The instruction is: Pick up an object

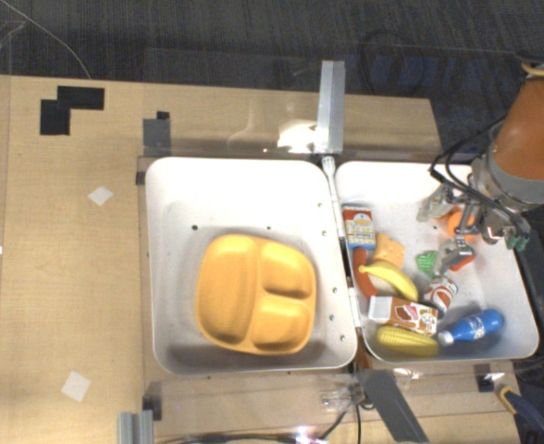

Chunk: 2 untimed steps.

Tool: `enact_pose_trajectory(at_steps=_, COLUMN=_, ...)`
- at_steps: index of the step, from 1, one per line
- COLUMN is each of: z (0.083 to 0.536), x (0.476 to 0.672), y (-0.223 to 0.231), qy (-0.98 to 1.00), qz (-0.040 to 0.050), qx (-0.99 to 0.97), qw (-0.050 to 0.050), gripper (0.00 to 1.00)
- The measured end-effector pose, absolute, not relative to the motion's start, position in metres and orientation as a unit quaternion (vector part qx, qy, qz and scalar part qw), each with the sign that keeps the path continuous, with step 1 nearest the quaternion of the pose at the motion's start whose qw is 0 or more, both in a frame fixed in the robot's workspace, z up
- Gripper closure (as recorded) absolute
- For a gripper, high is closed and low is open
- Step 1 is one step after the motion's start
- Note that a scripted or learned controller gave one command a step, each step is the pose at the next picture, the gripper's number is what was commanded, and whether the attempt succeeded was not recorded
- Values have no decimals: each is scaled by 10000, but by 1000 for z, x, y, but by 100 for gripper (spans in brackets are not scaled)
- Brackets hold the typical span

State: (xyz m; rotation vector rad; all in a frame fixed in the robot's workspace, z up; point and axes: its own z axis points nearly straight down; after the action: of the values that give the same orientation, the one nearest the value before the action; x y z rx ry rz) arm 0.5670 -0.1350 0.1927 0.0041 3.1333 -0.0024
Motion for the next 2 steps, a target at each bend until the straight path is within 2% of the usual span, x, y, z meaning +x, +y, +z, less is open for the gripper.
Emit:
enact_pose_trajectory(at_steps=1, z=97, x=568, y=-90, qy=9905, qz=-10, qx=1370, qw=152, gripper=0)
enact_pose_trajectory(at_steps=2, z=89, x=620, y=-85, qy=9731, qz=12, qx=2301, qw=62, gripper=0)
